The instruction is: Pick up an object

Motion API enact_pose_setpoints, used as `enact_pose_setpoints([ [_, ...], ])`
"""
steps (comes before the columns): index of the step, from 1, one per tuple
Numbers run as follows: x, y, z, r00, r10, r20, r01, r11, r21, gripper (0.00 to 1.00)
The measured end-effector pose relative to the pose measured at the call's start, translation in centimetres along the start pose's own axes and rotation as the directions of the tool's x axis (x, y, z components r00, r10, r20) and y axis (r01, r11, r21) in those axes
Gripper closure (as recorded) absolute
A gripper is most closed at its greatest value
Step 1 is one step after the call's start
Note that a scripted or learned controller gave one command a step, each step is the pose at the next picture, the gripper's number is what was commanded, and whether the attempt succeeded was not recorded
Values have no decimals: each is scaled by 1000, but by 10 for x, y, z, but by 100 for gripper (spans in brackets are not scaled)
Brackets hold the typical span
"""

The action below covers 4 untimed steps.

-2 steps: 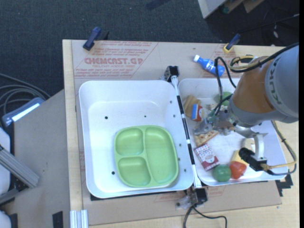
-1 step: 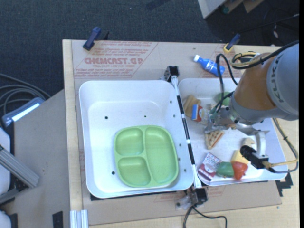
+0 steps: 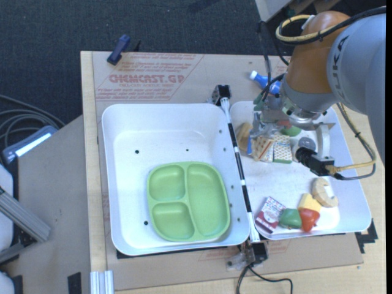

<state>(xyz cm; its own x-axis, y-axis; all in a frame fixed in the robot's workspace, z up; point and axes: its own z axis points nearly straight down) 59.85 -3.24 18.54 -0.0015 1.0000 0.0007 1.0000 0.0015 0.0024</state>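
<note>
My gripper [image 3: 264, 129] reaches down into the far part of the right bin [image 3: 349, 216], right over a checkered cracker-like packet [image 3: 269, 147] with a green-edged side. A tan bread-like item [image 3: 245, 136] lies just left of the fingers, against the bin's left wall. The arm's wrist hides the fingertips from above. Near the front of the bin lie a red and white packet [image 3: 267, 214], a green and red pepper-like toy [image 3: 297, 219], a yellow wedge [image 3: 309, 202] and a pale round piece [image 3: 323, 192].
The left bin [image 3: 122, 127] holds a green divided plate [image 3: 188, 199]. A black divider rail [image 3: 236, 158] runs between the bins. A blue and white object [image 3: 264, 81] lies behind the right bin. A blue clip [image 3: 118, 49] sits at the board's far left corner.
</note>
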Motion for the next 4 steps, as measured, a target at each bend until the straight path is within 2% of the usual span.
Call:
enact_pose_setpoints([
  [1,36,-11,-53,1000,0,0,0,1000,0,100],
  [2,55,-35,-27,1000,1,0,-1,1000,5,100],
  [3,59,-54,-33,1000,2,0,-2,1000,6,100],
  [4,45,-75,-52,1000,2,0,-2,1000,5,100],
])
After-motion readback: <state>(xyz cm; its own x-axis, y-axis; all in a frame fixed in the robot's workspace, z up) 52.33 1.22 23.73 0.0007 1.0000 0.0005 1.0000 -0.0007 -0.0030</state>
